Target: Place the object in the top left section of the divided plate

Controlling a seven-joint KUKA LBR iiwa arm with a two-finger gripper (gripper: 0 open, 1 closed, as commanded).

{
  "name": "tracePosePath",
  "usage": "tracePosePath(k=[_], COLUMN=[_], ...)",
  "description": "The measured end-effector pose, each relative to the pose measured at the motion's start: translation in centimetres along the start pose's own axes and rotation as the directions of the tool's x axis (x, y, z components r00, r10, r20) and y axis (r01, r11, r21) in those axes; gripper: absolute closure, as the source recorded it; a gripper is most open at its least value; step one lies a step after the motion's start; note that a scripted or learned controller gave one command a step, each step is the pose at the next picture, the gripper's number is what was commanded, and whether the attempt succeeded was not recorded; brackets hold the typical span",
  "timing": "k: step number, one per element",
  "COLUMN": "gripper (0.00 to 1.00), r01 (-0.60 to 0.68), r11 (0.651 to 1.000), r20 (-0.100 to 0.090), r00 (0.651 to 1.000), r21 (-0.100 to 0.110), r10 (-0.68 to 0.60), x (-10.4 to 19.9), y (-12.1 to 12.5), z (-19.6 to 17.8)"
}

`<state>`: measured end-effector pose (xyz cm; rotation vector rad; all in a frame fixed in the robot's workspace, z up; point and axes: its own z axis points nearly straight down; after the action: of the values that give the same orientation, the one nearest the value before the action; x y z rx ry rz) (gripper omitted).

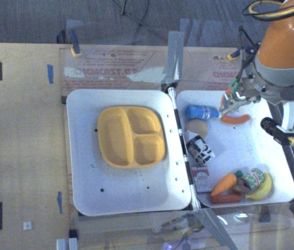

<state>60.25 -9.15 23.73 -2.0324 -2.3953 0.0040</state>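
Observation:
A yellow divided plate lies in the left white bin, with one long section on its left and two smaller ones on its right. All three sections hold nothing. My gripper hangs over the far end of the right bin. It sits between a blue bottle on its left and an orange-red sausage just below and to its right. I see nothing held in it.
The right bin also holds a tan potato-like lump, a black-and-white item, a small card, a carrot, a red sausage, a banana and a small green-and-white item. A metal ridge divides the bins.

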Motion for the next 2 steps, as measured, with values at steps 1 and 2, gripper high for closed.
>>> tracePosePath(k=[1, 2], gripper=[0.00, 1.00], r01=[0.000, 0.002], r11=[1.000, 1.000], r20=[0.000, 0.002], r00=[1.000, 1.000], r21=[0.000, -0.002], r10=[0.000, -0.002], x=[0.00, 0.00], y=[0.00, 0.15], z=[-0.01, -0.92])
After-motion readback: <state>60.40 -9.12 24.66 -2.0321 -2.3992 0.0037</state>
